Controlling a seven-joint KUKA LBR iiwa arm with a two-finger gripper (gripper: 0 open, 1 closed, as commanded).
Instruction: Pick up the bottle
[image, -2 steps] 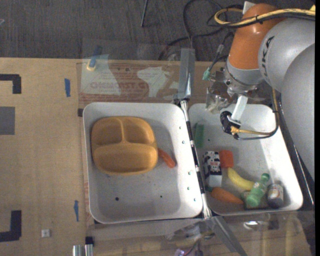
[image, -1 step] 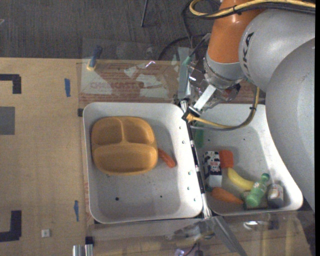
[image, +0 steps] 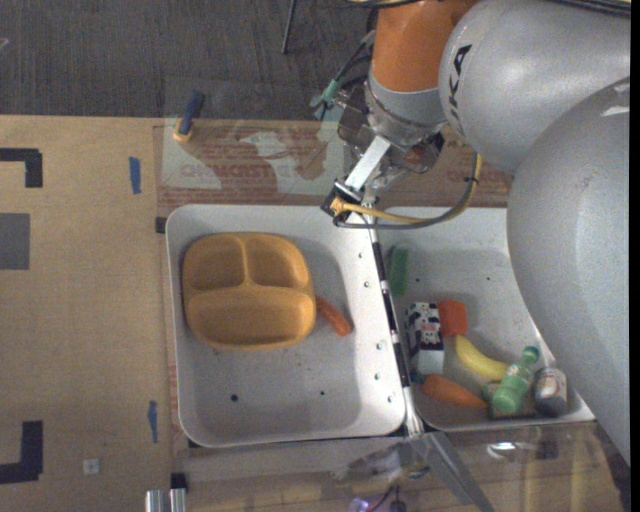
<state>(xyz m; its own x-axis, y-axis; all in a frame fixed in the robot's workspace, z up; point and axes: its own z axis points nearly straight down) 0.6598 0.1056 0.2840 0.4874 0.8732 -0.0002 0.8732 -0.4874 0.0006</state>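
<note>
The green bottle lies at lower right, well apart from the gripper at upper centre; its grip state cannot be told.

An orange divided plate lies in the left bin, a carrot just beside it; the right bin holds a banana.

Robotics lab, this: a KUKA arm over a cardboard-topped bench with blue tape marks, on grey carpet.
</note>
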